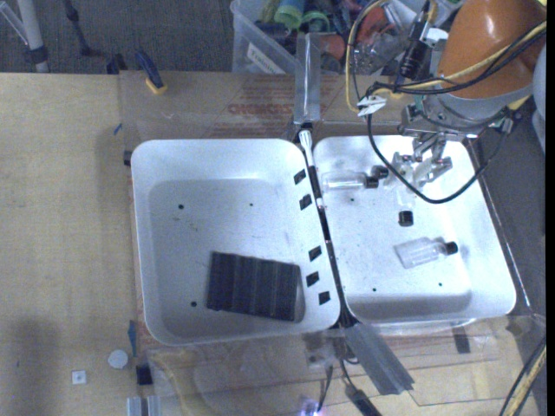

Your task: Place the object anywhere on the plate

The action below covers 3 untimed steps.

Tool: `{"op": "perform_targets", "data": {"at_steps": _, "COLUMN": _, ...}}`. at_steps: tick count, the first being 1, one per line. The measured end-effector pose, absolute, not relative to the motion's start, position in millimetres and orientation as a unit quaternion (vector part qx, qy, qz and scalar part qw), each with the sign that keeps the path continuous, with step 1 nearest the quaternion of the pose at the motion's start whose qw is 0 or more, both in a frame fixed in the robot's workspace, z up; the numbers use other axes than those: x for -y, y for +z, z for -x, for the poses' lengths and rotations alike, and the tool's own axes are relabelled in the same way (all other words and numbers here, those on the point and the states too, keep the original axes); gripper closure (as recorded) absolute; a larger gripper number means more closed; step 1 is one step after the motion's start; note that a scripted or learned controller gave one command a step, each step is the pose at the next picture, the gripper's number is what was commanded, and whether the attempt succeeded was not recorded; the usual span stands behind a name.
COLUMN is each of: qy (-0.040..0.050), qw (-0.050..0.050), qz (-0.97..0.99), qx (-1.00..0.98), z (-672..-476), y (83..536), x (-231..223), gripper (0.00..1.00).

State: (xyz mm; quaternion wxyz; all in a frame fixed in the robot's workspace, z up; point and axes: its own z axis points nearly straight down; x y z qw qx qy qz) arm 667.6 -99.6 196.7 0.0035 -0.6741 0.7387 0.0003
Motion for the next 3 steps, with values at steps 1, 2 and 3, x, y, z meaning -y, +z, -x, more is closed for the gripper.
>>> {"op": "perform_targets", "data": {"at_steps": 1, "qy": 0.0003, "qw": 0.003, "qz": 0.618, "qx": -0.786, "z": -667.6, "y": 210.2, "x": 23.0, "gripper": 1.00}}
{"op": "perform_targets", "data": {"at_steps": 2, "qy": 0.0010, "qw": 0.002, "qz": 0.547, "qx": -0.837, "z": -666.9, "y": 185.8, "x": -65.5, "gripper": 1.00}}
{"op": "perform_targets", "data": {"at_steps": 3, "qy": 0.0000, "qw": 0.005, "qz": 0.423, "qx": -0.906, "z": -667.5, "y": 269.6, "x": -97.7, "gripper": 1.00}}
